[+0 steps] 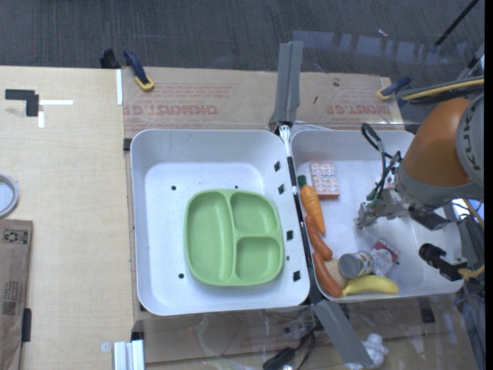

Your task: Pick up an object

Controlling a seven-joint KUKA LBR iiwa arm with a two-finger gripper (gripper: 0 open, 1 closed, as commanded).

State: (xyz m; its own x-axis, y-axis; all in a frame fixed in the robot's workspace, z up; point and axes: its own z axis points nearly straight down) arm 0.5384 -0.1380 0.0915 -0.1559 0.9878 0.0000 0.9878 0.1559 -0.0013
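The claw [368, 214], whose opening I cannot tell, hangs low in the right bin [347, 141] near its middle, and may slip off the can [353, 265] beside the banana [371, 286] at the front edge.

**Right bin crowded along one wall**

The right bin [350, 139] is hemmed along its left wall by carrots [311, 208], with a can [353, 265] and banana [370, 286] at the front; bare floor is left mid-bin beside the small box [323, 179]
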